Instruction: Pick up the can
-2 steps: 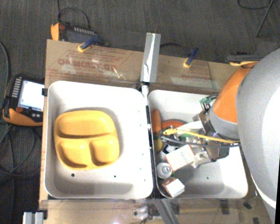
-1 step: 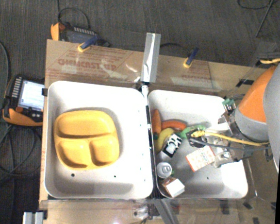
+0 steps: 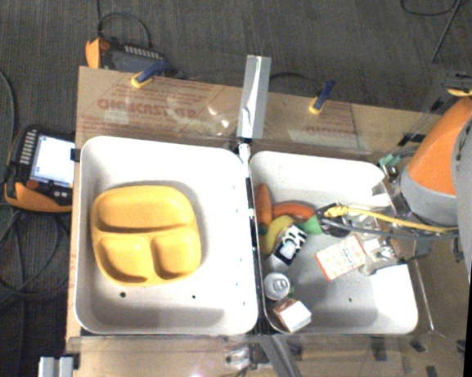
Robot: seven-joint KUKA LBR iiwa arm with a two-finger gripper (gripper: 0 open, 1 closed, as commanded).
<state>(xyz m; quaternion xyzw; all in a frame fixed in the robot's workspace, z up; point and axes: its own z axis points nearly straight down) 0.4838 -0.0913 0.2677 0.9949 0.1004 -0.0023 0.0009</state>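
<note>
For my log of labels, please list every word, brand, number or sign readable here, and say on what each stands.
Red print on the cardboard behind the bins: too blurred and faint to read with certainty.
Red-and-white packet: print too small.
Black-and-white pack: markings too small.
Small box: unreadable.
Can: top only, no text legible.
Handheld screen: glowing, nothing readable.

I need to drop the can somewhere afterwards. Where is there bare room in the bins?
Left bin: bare floor around the yellow tray, widest along its near edge. Right bin: bare at the near right corner; crowded near the divider around the can.
</note>
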